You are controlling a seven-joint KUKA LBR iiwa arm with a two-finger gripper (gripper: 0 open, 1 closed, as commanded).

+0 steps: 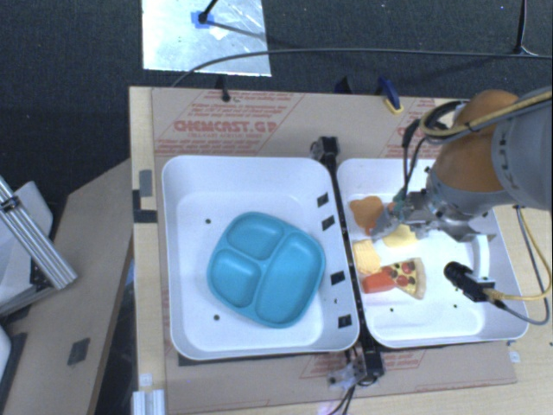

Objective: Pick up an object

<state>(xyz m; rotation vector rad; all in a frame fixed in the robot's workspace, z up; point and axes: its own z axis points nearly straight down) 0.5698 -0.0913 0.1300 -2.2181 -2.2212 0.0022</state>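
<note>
My gripper (393, 221) is low in the right bin (406, 327), among a cluster of toy foods. An orange-brown piece (366, 209) lies just left of it. A pale yellow piece (401, 236) sits right under the fingers, and a yellow cheese-like block (366, 255) lies below left. A pizza slice (396, 277) rests nearer the front. Nothing can be seen held between the fingers.
The left bin (186, 232) holds a blue divided plate (265, 269). A black clamp strip (339, 232) runs between the two bins. The arm's grey body and orange band (479, 137) hang over the right bin's far right side.
</note>
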